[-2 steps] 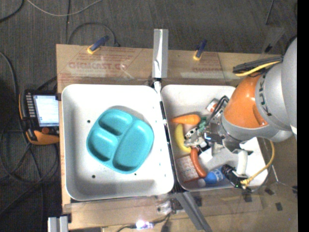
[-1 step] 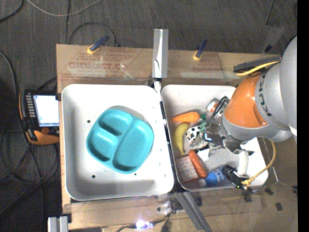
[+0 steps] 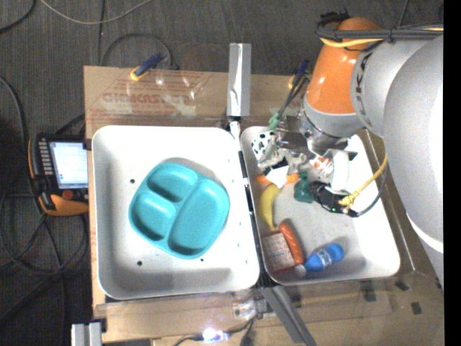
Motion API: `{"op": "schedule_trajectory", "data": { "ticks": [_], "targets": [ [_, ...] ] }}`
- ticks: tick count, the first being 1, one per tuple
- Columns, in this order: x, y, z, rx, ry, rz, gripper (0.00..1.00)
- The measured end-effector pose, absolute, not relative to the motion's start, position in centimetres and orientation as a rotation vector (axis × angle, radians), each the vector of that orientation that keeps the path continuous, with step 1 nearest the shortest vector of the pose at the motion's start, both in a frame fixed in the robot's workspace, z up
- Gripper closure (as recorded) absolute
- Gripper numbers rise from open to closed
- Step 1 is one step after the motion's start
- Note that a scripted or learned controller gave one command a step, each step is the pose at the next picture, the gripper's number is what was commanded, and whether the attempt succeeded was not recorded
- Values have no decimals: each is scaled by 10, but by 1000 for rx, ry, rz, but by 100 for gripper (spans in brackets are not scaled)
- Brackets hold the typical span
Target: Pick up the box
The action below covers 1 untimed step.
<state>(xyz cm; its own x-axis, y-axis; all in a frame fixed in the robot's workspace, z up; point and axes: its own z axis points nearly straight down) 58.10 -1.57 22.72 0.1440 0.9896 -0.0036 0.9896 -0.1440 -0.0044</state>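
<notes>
from above, the gripper (image 3: pixel 289 166) is hanging low over the back of the right bin (image 3: pixel 374 262); whether it is gripping anything cannot be told. the box (image 3: pixel 276 250) is lying at that bin's front left, touching a carrot (image 3: pixel 292 241). a teal plate (image 3: pixel 180 207) is sitting in the left bin (image 3: pixel 108 265).

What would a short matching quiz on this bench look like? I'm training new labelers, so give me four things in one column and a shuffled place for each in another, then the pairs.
Things:
1. divided teal plate
2. banana
3. blue bottle
4. gripper

Places:
A. near the front edge of the right bin
B. over the back part of the right bin
C. in the middle of the left bin
D. along the left wall of the right bin

Pairs: 1-C, 2-D, 3-A, 4-B
</notes>
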Motion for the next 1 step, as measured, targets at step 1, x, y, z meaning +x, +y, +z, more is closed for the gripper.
{"op": "schedule_trajectory", "data": {
  "ticks": [1],
  "targets": [
    [487, 39, 187, -2665, -1672, -9, 100]
  ]
}}
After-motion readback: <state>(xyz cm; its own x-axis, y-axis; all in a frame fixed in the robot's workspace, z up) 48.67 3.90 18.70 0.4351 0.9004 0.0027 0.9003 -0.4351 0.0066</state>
